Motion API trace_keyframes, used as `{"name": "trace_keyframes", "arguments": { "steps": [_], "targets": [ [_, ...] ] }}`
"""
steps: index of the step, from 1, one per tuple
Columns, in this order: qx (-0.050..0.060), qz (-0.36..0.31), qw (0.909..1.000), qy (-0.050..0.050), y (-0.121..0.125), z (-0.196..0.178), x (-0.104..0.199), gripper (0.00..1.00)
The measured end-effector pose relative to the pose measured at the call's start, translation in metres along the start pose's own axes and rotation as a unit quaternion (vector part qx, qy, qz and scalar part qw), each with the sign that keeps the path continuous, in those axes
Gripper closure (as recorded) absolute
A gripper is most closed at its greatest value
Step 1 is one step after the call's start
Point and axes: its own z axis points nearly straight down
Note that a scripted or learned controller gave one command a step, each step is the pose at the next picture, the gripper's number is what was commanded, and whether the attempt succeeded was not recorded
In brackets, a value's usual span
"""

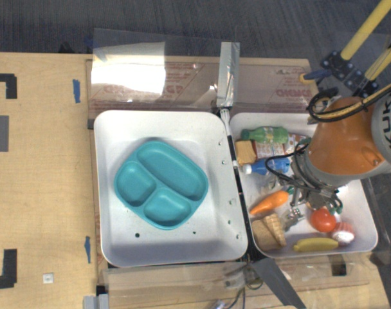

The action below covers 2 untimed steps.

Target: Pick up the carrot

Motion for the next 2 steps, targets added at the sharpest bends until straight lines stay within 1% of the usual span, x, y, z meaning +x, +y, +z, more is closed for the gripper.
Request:
{"name": "trace_keyframes", "arguments": {
  "steps": [1, 2],
  "targets": [
    [0.001, -0.114, 0.9935, -0.002, 0.0117, -0.0005, 0.0259, 0.0],
    [0.0, -0.167, 0.9859, -0.002, 0.0109, -0.0005, 0.0277, 0.0]
  ]
}}
